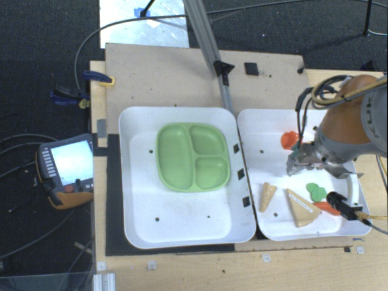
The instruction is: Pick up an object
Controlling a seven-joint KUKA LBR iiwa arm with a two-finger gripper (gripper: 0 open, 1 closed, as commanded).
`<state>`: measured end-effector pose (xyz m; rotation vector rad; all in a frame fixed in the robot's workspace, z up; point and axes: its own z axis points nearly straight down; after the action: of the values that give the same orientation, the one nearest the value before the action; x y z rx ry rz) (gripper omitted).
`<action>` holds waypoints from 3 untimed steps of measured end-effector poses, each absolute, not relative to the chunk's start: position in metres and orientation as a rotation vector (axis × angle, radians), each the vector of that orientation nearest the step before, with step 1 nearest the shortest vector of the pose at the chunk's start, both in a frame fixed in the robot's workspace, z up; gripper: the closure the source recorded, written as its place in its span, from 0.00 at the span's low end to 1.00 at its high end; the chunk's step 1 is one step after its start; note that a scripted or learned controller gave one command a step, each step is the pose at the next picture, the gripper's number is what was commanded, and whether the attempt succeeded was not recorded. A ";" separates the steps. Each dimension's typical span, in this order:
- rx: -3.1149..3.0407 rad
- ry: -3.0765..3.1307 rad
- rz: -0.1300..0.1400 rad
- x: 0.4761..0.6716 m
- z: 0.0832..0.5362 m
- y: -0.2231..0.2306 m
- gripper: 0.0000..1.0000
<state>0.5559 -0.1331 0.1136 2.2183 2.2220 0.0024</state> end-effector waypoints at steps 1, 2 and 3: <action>2.214 2.225 0.004 0.566 0.166 -0.128 1.00; 2.213 2.224 0.005 0.575 0.224 -0.130 1.00; 2.215 2.226 0.002 0.576 0.238 -0.130 1.00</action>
<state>0.5762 -0.1301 0.2385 2.2147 2.2255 0.0025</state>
